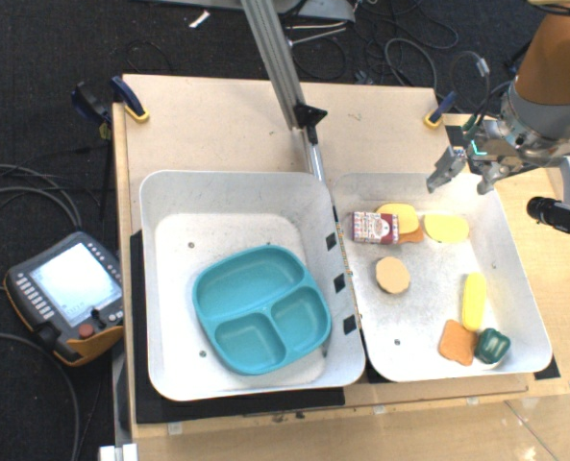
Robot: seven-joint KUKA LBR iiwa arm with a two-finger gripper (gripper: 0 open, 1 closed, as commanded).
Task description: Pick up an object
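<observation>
Objects for picking all lie in the right bin (515, 257): a small carton (376, 227), yellow pieces, a round tan disc (392, 276). The gripper (465, 171) hangs over that bin's far edge, fingers spread wide, holding nothing. I'd say it should pick the disc, which sits apart from the rest, centre over it, and drop straight down.

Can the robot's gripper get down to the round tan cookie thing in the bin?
Probably yes. The gripper hangs open above the right bin's far edge, and the round tan piece lies by itself with bare floor around it; nothing sits on top of it.
</observation>
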